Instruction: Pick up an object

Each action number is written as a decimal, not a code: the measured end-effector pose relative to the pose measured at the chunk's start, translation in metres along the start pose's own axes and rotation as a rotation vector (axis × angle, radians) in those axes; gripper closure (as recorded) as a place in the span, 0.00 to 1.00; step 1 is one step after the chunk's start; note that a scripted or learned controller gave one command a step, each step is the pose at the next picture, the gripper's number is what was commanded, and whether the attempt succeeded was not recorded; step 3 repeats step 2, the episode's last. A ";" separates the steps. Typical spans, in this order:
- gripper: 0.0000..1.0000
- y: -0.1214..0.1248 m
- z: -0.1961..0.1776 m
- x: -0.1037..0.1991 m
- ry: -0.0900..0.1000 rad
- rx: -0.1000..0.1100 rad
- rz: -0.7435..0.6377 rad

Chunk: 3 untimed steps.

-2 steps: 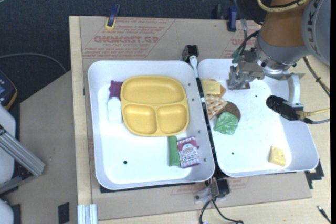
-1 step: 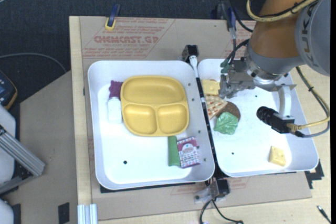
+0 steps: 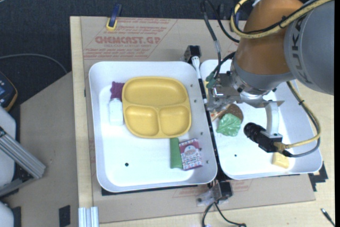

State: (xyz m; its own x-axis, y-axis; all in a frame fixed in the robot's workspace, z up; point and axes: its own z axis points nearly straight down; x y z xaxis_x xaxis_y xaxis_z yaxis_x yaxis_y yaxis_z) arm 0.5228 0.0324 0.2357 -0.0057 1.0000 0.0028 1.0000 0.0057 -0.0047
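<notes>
The counter (image 3: 81,130) is covered by a tan sheet printed with red lettering. On it stands the left shallow white bin (image 3: 139,174). At its left side a small white plastic bottle (image 3: 115,111) lies just beside a yellow three-compartment plastic plate (image 3: 156,106). A purple object (image 3: 116,90) pokes out from under the plate's upper left edge; most of it is hidden, so its shape cannot be made out. Below the plate a flat green rectangular packet (image 3: 175,152) lies touching a red-and-white patterned packet (image 3: 190,154).

The right shallow white bin (image 3: 249,165) is largely covered by the grey arm with its orange band (image 3: 268,34). The gripper (image 3: 218,94) hangs low over this bin's left part, close to the wall between the bins. Whether it is released or clenched cannot be told, as the wrist hides it from above. Just below it sits a green crumpled leafy object (image 3: 229,125), touching a brown rounded object (image 3: 234,112) that the gripper partly hides. Neither can be seen to be grasped. Near the bin's lower right corner lies a small yellow block (image 3: 280,160), well apart from the gripper.
</notes>
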 end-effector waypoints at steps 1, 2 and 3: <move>1.00 -0.024 0.019 0.016 -0.001 0.002 0.004; 1.00 -0.022 0.004 0.024 -0.002 -0.007 0.004; 1.00 -0.022 0.004 0.024 -0.002 -0.007 0.004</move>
